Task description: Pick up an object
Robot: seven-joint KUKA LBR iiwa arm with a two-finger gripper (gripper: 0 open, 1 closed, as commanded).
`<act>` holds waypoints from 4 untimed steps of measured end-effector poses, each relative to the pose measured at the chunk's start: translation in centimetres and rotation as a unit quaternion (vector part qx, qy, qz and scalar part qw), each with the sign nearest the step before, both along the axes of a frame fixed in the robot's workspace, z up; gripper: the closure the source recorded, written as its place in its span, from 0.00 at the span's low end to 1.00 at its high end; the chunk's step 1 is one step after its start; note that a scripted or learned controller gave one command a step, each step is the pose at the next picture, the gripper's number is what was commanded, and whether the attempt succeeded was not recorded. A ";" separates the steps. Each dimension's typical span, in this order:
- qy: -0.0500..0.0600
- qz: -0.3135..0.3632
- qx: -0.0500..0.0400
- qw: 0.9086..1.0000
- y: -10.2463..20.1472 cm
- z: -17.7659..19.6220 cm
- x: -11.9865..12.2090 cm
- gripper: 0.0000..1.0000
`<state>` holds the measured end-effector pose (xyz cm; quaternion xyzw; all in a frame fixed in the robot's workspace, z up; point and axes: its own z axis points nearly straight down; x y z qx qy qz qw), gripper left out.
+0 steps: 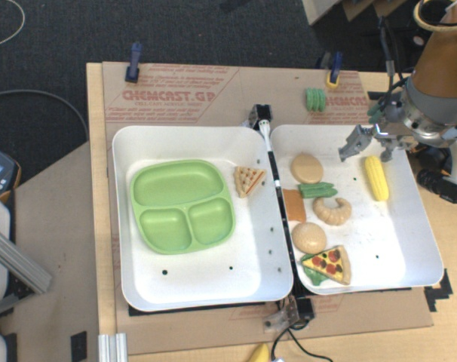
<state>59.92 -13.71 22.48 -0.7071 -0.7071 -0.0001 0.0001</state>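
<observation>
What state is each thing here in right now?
tool: hanging above the right bin, fingers spread, gripping nothing
corn cob: lying in the right bin, just below the tool
pizza slice: lying flat, topping up
green tray: upright in the left bin, nothing in its compartments
waffle wedge: lying beside the tray

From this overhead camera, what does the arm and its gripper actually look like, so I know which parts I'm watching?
The arm is a rounded grey body with an orange-brown section above the wrist. Below it sits a pale grey collar with dark cables and small green fittings. The gripper is grey metal with thin angular fingers.
</observation>
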 end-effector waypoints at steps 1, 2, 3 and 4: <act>0.004 0.003 0.002 1.000 7.2 -1.9 -6.4 0.00; -0.002 0.003 0.001 1.000 11.7 4.8 -12.1 0.00; -0.002 0.003 0.001 1.000 16.4 6.6 -11.9 0.00; -0.002 0.000 0.000 1.000 16.1 7.6 -11.9 1.00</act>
